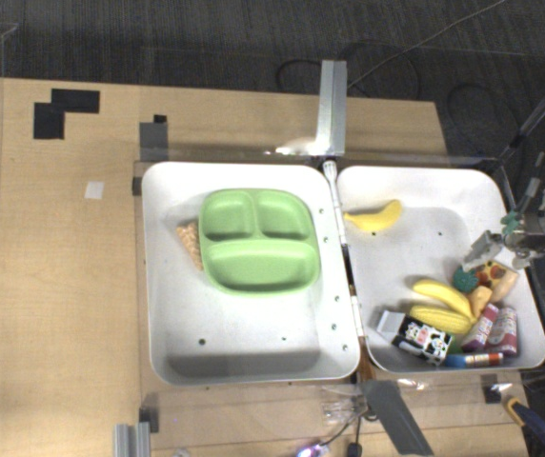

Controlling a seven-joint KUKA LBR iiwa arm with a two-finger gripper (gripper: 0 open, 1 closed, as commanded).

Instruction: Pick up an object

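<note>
Writing on the black-and-white carton (423,339) by the bananas (442,308) is unreadable.

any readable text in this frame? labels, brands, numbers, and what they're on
None readable.
Black-and-white carton in the right bin: printed pattern, too small to tell any words.
Red-labelled tubes at that bin's near right corner: labels blurred.
Green divided plate in the left bin: no marking shows.
</note>
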